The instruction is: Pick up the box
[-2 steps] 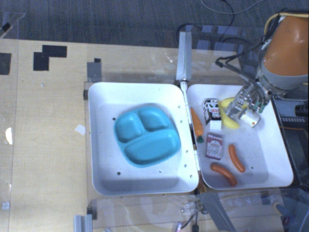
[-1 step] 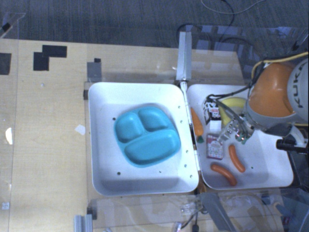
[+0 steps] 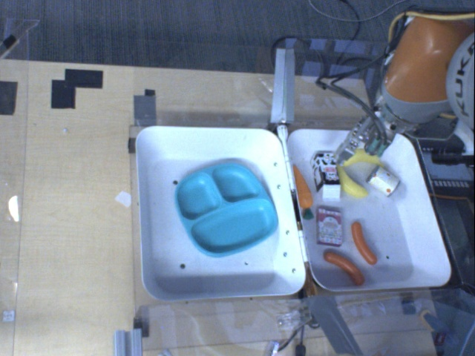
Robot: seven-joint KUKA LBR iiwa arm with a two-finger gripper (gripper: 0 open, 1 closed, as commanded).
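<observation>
The box (image 3: 329, 225) is small and reddish with a printed face. It lies flat near the middle of the right bin (image 3: 427, 221). My gripper (image 3: 361, 142) hangs over the upper part of that bin, right above a yellow banana-shaped item (image 3: 354, 176). It is well above and to the right of the box, apart from it. Nothing can be seen held in it.
A black-and-white carton (image 3: 323, 167) and a white block (image 3: 331, 193) sit above the box. An orange carrot (image 3: 302, 188) lies along the bin's left wall, and a white cylinder (image 3: 383, 182) lies right of the yellow item. Two sausages (image 3: 363, 242) (image 3: 344, 266) lie below. The left bin (image 3: 156, 258) holds a blue divided plate (image 3: 225, 207).
</observation>
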